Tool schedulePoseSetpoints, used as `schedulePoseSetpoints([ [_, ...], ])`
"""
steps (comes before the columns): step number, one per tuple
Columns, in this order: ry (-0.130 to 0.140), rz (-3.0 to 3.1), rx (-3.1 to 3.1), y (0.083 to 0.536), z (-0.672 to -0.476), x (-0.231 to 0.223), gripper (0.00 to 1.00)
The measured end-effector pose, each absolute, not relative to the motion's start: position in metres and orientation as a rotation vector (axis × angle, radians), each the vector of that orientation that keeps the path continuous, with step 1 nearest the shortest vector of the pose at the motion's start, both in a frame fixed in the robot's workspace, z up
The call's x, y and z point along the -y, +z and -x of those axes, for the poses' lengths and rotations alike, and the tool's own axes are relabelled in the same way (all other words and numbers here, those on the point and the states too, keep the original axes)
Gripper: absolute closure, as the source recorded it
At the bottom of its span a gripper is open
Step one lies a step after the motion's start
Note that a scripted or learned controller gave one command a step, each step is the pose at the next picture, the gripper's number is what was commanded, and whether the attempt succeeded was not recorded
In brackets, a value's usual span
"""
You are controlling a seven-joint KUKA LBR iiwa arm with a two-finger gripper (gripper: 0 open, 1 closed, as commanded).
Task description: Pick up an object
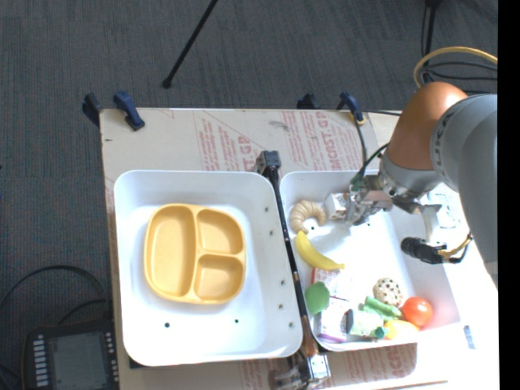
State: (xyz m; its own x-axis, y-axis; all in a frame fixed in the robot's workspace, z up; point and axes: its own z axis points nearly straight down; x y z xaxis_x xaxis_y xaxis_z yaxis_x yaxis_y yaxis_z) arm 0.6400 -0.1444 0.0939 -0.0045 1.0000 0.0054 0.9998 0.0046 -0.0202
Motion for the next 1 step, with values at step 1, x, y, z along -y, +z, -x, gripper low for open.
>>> schedulePoseSetpoints([
  [1,0.017,2.203,2.214,0.0937,-0.64,0.1443,0.0],
])
